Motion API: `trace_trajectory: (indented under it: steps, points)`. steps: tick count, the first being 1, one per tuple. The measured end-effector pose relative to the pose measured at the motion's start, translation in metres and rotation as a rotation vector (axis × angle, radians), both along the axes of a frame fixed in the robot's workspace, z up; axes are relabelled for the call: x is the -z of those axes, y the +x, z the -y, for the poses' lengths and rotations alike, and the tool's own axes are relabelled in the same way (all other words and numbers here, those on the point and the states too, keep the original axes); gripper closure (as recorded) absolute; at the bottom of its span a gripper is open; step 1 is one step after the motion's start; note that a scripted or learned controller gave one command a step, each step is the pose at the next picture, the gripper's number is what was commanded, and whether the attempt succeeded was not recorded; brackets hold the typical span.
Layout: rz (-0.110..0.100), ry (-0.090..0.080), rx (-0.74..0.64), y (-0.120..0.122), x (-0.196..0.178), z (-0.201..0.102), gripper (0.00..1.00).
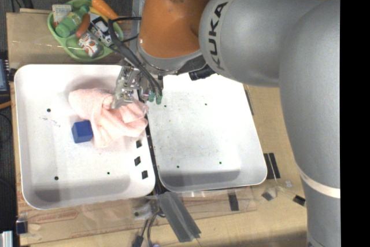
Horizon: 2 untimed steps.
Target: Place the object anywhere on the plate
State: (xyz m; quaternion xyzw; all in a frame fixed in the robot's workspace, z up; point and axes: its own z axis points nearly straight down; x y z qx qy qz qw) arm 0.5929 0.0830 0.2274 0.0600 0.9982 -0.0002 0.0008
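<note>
Arm: the grey arm (277, 66) lies nearest the camera, a bulky body reaching in from the right, with its orange band (167, 14) above the wrist hanging over the seam between the bins.
Counter: a wooden counter (272, 124) carries two shallow white bins side by side.
Left bin: the left bin (34, 170) holds a pink cloth and a blue block.
Right bin: the right bin (202, 142) sits just beside it, partly under the arm.
Pink cloth: the crumpled pink cloth (113, 115) lies at the left bin's right side, touching the pincer.
Green bowl: a green bowl (66, 43) of toy food stands on the counter behind the left bin.
Pincer: the pincer (130, 95) points down into the cloth's upper edge; whether it grips the cloth, I cannot tell.
Blue block: the blue block (82, 131) rests against the cloth's left side.
Plate: I can make out no plate.
Risk: the cloth may slip free or drag the block if lifted, because the hold looks shallow and the folds are loose.
Hidden: the wrist covers part of the right bin, and the fingertips blur into the cloth.
</note>
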Motion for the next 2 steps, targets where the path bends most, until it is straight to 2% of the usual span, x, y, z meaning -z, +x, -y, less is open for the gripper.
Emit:
trace_trajectory:
  steps: [1,2]
  points:
    - [0.0,0.0,-0.122,0.0156,-0.0034,-0.0486,1.0]
    - [0.001,0.0,-0.122,0.0158,-0.0037,-0.0484,0.0]
